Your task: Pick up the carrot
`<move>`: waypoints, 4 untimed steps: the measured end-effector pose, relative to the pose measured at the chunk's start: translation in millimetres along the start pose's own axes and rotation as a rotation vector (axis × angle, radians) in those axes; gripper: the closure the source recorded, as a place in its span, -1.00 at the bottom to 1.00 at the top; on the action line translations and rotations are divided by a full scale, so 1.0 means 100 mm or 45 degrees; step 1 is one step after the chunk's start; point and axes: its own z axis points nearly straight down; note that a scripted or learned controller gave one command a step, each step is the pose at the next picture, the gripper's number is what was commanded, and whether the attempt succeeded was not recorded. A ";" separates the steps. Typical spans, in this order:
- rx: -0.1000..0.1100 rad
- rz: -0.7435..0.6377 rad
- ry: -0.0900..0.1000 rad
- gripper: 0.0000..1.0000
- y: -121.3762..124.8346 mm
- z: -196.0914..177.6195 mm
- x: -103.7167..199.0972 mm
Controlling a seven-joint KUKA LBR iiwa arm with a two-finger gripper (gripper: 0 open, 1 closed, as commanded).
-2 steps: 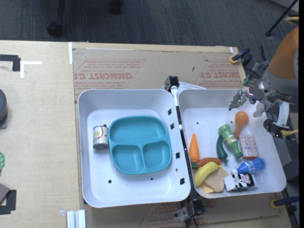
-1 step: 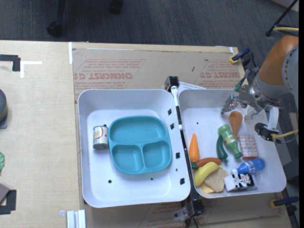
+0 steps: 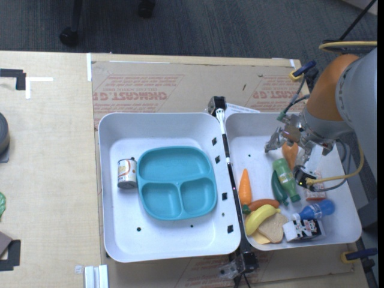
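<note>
While the gripper (image 3: 292,150) at right of frame closes on one carrot (image 3: 290,154), another carrot (image 3: 245,186) lies lower left of it

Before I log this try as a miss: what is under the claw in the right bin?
An orange carrot-like piece pokes out beneath the claw, beside a green bottle. The claw covers its upper end, so contact is unclear.

Gripper (image 3: 292,144) hangs over the right bin (image 3: 348,221), perhaps touching a carrot (image 3: 290,155).

light: bright, even | shadows: soft | focus: slightly soft overall
</note>
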 end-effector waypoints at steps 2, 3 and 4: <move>0.000 0.237 0.000 -1.00 -0.28 -0.11 0.18; -0.006 0.172 -0.001 -1.00 0.31 -0.04 0.05; -0.002 0.163 -0.005 1.00 0.30 -0.12 0.05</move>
